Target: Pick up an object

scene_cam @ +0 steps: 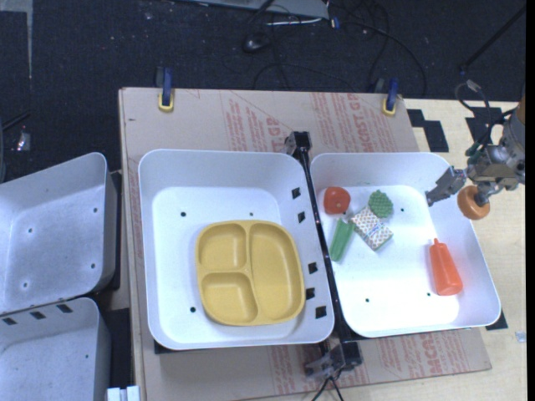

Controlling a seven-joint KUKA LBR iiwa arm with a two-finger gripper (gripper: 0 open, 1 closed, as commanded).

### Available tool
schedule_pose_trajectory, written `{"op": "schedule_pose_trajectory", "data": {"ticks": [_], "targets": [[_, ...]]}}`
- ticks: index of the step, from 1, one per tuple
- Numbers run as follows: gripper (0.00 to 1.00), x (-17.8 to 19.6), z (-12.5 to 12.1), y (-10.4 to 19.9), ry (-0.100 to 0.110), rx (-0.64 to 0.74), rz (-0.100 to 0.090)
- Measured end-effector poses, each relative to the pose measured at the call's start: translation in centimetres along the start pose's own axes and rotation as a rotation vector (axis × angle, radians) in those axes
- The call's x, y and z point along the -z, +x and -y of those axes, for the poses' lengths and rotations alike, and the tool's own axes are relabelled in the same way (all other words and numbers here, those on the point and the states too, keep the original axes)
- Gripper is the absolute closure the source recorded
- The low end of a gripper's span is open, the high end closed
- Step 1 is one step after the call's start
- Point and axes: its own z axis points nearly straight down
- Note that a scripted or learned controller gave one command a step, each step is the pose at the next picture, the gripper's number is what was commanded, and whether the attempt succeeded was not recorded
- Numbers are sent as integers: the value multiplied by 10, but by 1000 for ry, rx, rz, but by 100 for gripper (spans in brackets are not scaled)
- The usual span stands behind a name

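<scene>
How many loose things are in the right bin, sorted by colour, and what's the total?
Red or orange: 2, the round red piece and the orange bottle
Green: 2, the long green piece and the small round green piece
Patterned: 1, the checkered block
Total: 5
</scene>
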Motion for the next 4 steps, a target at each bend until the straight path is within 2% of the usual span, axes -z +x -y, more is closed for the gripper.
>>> {"op": "schedule_pose_trajectory", "data": {"ticks": [1, 3, 4], "targets": [[0, 6, -2, 0, -10, 3, 3], [0, -118, 2, 10, -4, 1, 0], [0, -164, -2, 9, -21, 1, 4]]}}
